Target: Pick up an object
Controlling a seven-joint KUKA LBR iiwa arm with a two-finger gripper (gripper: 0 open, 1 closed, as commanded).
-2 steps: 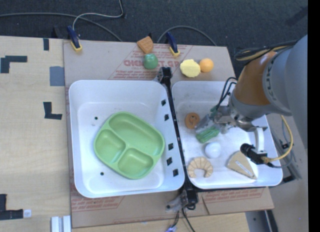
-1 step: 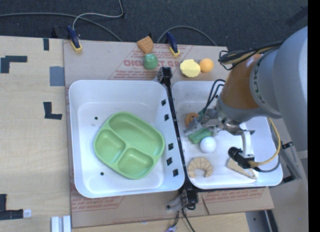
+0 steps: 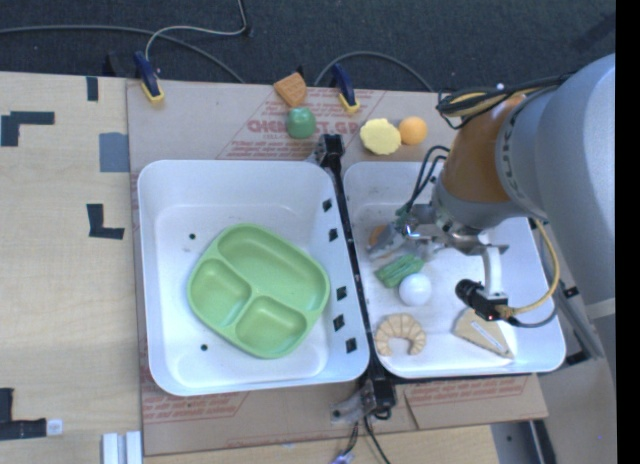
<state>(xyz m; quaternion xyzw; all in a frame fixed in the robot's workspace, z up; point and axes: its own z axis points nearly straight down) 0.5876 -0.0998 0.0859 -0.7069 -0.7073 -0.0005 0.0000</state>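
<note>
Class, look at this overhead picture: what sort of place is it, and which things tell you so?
Most likely a robotics lab test bench. A grey robot arm reaches into one of two white bins clamped onto cardboard, cables trail across the bench, and the contents are toy items such as a croissant and a green divided plate.

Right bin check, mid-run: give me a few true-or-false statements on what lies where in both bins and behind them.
1. The green divided plastic tray lies in the left white bin. True.
2. The tan croissant-shaped toy lies in the left bin. False: it lies in the right white bin, near the front wall.
3. The small white ball sits in the right bin beside the green oblong toy. True.
4. The round orange ball rests on the green tray. False: it sits on the cardboard behind the bins, next to the yellow lemon-shaped toy.
5. The gripper is over the right bin. True.
</note>
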